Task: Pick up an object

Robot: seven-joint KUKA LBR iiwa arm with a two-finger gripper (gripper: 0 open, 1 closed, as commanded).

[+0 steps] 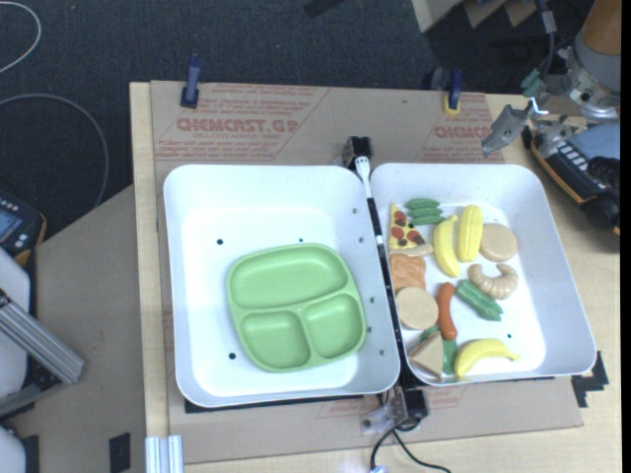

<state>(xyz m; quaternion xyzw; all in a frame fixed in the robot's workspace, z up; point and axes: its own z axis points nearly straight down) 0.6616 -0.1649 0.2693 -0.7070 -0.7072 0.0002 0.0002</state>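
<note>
The right bin [557, 254] holds a heap of toy food. Among it are two yellow bananas [446, 246] [483, 353], an ear of corn [470, 230], a pizza slice [402, 230], green beans [424, 208], a red sausage [447, 309], a round tan biscuit [416, 308] and a pale shrimp [496, 280]. My gripper [505, 128] hangs at the back right, above the cardboard just beyond the right bin's far rim. It is well apart from the food, and I see nothing held in it.
The left bin [187, 264] holds a green divided plate [296, 305]. Blue clamps [190, 82] [454, 92] pin the cardboard sheet at the back. Equipment and cables crowd the far right beside the arm [596, 28].
</note>
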